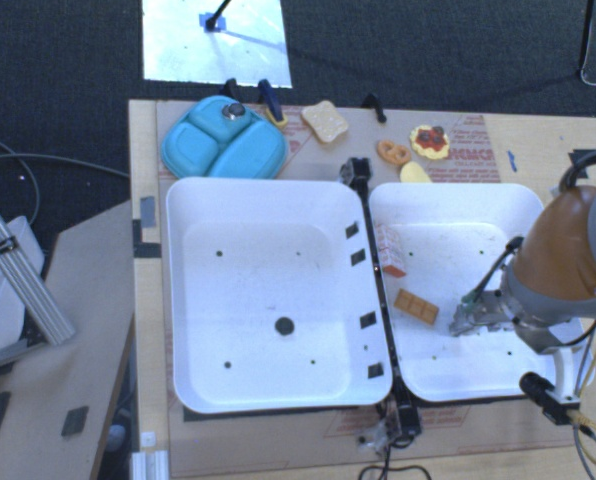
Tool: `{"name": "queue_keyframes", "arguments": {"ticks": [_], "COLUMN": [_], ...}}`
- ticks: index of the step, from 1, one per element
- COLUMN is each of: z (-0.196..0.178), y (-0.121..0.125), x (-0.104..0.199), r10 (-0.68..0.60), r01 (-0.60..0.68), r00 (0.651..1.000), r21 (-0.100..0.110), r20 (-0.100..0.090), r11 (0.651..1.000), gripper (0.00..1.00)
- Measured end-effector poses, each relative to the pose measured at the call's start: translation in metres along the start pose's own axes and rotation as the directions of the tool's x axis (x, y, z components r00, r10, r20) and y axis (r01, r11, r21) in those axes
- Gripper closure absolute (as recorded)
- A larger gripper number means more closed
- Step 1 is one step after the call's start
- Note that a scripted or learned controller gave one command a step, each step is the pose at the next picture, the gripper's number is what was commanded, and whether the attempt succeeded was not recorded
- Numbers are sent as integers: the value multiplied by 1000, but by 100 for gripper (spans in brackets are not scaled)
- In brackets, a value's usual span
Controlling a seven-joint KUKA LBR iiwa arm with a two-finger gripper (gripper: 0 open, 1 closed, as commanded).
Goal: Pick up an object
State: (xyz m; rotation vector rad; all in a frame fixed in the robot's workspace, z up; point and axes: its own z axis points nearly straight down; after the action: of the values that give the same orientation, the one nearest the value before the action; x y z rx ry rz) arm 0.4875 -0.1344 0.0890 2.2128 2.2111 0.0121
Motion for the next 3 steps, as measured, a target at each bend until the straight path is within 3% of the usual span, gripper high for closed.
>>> {"name": "queue_keyframes", "arguments": {"ticks": [1, 2, 3], "z": [1, 1, -92], "y": [3, 3, 44], "x": [42, 43, -28], "r10": [-4, -3, 1], "r01": [4, 3, -1], "r00": [1000, 1000, 1000], "r21": [-1, 3, 1], "r20": [2, -5, 4], "r11": [1000, 1000, 1000], "gripper": [100, 0, 0]}}
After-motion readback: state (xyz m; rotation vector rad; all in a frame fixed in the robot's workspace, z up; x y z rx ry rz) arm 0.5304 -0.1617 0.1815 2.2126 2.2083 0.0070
